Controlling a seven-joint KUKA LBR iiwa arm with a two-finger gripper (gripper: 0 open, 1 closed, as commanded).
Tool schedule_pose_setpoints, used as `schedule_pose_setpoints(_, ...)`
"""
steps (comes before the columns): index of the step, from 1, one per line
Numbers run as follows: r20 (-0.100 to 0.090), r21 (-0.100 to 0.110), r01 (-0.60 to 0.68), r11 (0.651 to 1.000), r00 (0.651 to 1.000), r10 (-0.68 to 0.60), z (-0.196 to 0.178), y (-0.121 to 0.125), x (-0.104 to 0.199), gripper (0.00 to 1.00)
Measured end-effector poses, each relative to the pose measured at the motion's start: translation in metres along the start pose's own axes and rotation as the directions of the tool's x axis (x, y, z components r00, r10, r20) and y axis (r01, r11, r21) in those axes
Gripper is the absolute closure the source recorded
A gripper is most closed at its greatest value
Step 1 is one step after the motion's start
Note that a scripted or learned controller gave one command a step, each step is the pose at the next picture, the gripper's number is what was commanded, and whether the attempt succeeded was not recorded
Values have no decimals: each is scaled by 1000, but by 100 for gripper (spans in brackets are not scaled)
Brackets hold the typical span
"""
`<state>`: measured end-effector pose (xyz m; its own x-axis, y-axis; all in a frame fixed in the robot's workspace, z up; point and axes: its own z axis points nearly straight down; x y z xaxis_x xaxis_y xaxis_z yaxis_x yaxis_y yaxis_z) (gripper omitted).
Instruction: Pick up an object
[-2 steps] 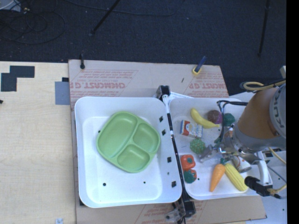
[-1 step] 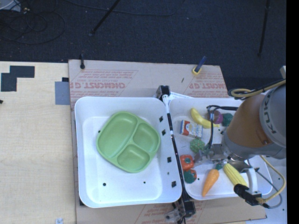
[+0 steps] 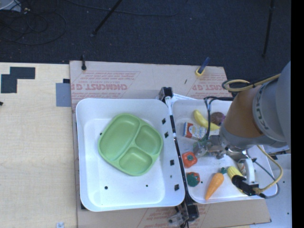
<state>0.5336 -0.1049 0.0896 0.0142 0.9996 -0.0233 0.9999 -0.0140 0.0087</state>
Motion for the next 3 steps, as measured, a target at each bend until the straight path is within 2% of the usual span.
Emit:
schedule_pose_setpoints(1,-23,9,15,1000,1000,-15,4,86,-11,0)
schedule_pose_setpoints(2,-25,12,12,1000,1000,-11,3,30,3,0)
schedule_pose_setpoints(3,-24,10,14,1000,1000,-14,5,96,4,0)
